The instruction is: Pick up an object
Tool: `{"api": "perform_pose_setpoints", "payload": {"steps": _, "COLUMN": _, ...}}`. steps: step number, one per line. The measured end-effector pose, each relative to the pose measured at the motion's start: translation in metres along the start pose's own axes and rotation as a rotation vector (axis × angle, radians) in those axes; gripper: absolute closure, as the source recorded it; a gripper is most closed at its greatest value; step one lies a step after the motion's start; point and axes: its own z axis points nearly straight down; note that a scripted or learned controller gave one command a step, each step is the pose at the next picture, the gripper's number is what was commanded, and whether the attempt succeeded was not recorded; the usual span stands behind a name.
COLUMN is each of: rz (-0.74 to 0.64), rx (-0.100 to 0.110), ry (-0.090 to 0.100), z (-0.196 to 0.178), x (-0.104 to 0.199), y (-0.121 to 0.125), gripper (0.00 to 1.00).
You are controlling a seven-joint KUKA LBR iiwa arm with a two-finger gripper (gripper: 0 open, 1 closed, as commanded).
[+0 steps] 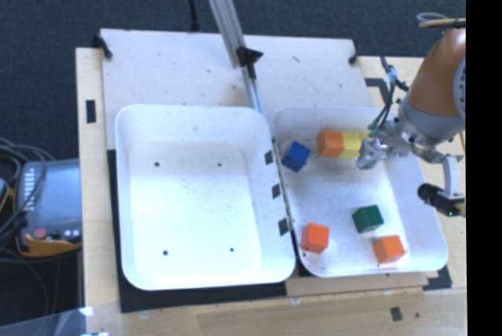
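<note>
The right bin holds several blocks. An orange block and a yellow block touch each other near its far edge. A blue block lies at the bin's left side. A green block sits toward the front, with one orange block at the front left and another orange block at the front right. My gripper hangs just right of the yellow block, close to it. Nothing shows between its fingers.
The left bin stands beside the right one. A slanted metal pole rises from behind the bins. Cables and a grey box lie off the bench at the left.
</note>
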Motion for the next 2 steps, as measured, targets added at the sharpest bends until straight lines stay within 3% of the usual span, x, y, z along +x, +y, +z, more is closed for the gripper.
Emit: {"api": "perform_pose_setpoints", "payload": {"steps": 2, "rz": -0.007, "rx": -0.001, "ry": 0.0, "z": -0.097, "x": 0.003, "y": -0.004, "gripper": 1.0}}
